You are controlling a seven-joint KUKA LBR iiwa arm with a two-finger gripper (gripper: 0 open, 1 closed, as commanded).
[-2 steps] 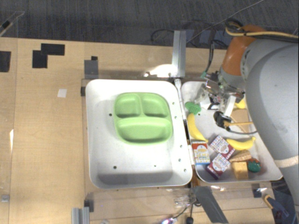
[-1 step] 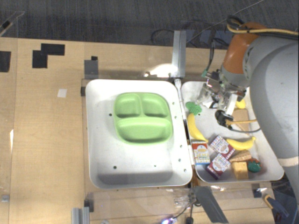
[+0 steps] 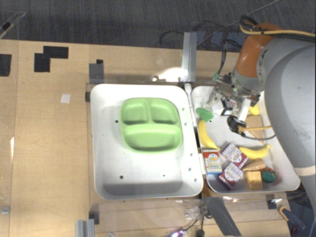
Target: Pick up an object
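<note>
In the camera view, two white bins are seen side by side on the wooden bench (image 3: 44,132). The left bin (image 3: 106,172) holds a green divided tray (image 3: 150,124), lying flat near its middle. The right bin (image 3: 286,179) carries the loose objects: a small green item (image 3: 205,114) near the upper left corner, a banana (image 3: 205,136) along the left wall, a second banana (image 3: 254,152) lying across the middle, three small cartons (image 3: 212,161) (image 3: 233,153) (image 3: 230,174) clustered toward the front, and a tan block (image 3: 254,179) beside a small red-and-green piece (image 3: 268,176). The grey arm (image 3: 289,102) with its orange band (image 3: 249,51) is seen reaching in from the right, and the claw (image 3: 236,113) is lowered over the upper part of the right bin (between the green item and the far wall). Whether the claw is wide or narrow cannot be told, and nothing is seen gripped in it.
</note>
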